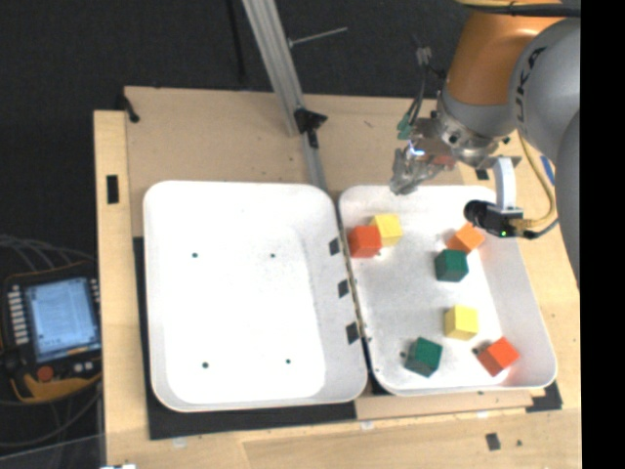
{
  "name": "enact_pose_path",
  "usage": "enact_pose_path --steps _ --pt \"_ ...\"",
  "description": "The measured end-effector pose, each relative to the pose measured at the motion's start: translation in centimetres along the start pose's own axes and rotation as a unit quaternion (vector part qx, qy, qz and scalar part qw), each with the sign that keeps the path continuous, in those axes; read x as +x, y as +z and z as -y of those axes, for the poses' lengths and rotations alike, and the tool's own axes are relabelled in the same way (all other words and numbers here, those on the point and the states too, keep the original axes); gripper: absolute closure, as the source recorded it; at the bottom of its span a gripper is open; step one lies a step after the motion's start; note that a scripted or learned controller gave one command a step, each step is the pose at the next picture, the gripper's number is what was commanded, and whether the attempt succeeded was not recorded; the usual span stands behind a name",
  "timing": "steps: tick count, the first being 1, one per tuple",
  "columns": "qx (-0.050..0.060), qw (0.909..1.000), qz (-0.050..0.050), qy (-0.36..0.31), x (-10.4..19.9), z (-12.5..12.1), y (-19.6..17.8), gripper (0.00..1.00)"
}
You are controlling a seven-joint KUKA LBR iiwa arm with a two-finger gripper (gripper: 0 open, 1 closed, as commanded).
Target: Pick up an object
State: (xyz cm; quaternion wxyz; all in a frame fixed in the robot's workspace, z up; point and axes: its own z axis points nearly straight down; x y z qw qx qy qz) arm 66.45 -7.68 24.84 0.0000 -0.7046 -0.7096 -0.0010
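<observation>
Gripper [408,179]: two-finger metal unit on the grey arm with orange band [498,52], poised over the far rim of the right-hand shallow white plastic bin [532,301]. Finger spacing cannot be told; nothing shows between the fingers.

Contents of that bin, placed from the gripper:
- small yellow cube [388,228], just below the fingertips, touching a red-orange cube [364,240] on its left.
- orange cube [468,237], to the right and slightly nearer the camera.
- dark green cube [450,265], just below the orange one.
- second yellow cube [461,321], well nearer the camera.
- second dark green cube [424,356], at the near edge.
- second red-orange cube [497,356], at the near right corner.

Left-hand white bin [244,291]: beside, to the gripper's left.
</observation>
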Motion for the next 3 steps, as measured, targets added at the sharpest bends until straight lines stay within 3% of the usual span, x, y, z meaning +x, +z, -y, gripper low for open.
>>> enact_pose_path --steps 2,3 --pt "0.001 1.0 0.0 0.0 9.6 3.2 -1.3 1.0" --pt "0.002 1.0 0.001 0.0 14.6 4.9 0.3 1.0"
